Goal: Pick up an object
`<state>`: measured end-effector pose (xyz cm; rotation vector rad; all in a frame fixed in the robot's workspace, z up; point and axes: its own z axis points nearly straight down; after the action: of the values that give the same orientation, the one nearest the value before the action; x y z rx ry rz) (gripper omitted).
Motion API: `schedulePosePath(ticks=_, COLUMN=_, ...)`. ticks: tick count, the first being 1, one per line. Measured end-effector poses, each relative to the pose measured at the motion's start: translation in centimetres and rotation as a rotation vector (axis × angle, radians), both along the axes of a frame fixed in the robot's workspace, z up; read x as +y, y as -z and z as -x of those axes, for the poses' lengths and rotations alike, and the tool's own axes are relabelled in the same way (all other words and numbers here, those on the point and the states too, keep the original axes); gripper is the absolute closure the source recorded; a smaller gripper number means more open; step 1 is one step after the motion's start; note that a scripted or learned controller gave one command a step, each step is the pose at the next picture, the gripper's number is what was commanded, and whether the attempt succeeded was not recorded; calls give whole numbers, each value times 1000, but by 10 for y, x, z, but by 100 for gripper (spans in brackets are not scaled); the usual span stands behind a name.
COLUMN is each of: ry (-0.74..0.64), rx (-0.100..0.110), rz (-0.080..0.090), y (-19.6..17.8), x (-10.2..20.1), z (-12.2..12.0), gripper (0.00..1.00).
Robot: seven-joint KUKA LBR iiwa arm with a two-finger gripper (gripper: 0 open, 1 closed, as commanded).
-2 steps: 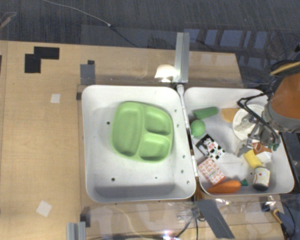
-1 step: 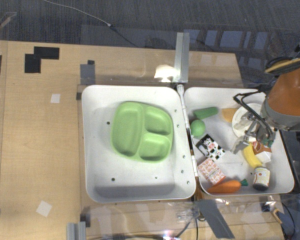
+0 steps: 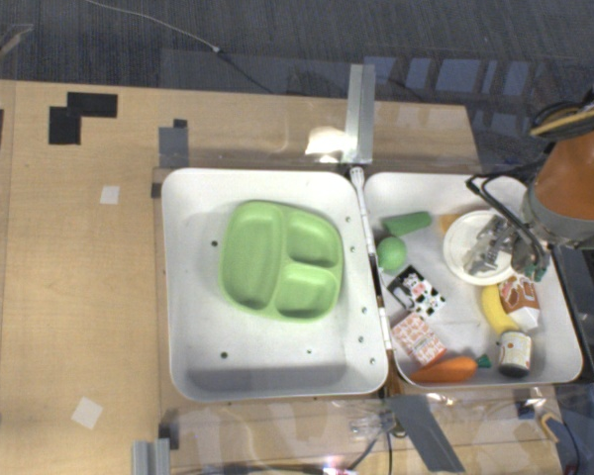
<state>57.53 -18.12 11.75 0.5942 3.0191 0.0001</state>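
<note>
Taking the green divided plate as the landmark, it is lying alone in the left bin, its three compartments facing up.

Nearest the camera, at the bottom edge of the right bin, a carrot is lying well to the plate's lower right, and just beyond it a red-patterned packet is resting slightly tilted. Further right from the plate, along the same near edge, a small white cup-like thing with a dark end is sitting beside a banana, which is touching a red and white wrapper.

Moving back, a black and white patterned card is lying just across the divider from the plate's right rim. Beyond that a green ball is sitting close to the divider, and a long green vegetable is lying behind it.

Far to the plate's right, the gripper is hanging over a white round plate, its metal fingers pointing down onto it. Whether the jaws are clenched or released I cannot tell, and nothing is visibly sitting between them. The arm's orange band is showing furthest back, at the right edge.
</note>
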Motion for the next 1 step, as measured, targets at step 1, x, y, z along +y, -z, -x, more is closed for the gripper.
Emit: schedulePosePath(ticks=1, ry=-38, rx=40, rz=-5, y=-144, x=-24, z=-90, gripper=100)
